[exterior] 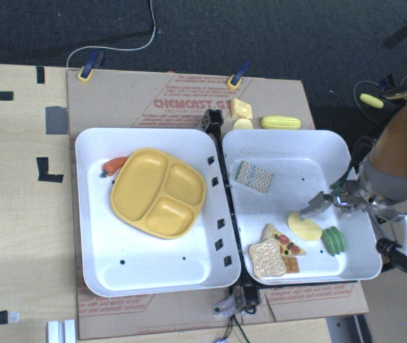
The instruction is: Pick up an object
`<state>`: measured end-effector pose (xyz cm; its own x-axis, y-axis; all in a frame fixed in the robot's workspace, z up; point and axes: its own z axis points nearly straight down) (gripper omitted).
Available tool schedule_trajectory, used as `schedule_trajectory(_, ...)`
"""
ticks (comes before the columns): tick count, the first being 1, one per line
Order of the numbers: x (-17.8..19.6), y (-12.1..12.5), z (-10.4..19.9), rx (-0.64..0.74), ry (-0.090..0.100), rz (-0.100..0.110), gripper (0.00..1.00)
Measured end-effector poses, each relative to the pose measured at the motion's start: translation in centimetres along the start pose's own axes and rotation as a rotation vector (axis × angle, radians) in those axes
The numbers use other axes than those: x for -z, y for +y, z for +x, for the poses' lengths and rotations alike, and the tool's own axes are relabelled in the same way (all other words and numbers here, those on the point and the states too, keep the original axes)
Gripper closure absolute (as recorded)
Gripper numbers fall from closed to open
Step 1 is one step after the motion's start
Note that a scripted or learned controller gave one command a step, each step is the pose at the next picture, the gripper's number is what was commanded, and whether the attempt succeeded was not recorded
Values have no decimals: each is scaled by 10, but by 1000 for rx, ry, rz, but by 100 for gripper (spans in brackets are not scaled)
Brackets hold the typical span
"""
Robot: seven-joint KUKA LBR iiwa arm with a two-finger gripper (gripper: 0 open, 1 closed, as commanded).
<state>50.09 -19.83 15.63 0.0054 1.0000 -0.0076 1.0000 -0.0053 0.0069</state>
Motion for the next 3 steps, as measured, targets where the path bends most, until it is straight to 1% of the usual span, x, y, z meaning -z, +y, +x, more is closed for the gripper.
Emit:
schedule_trajectory(1, -69, 0, 41, 4, 3, 1, 0)
schedule_trajectory(2, -57, 2, 41, 4, 3, -4, 100)
schedule_trajectory(3, -57, 2, 41, 4, 3, -5, 0)
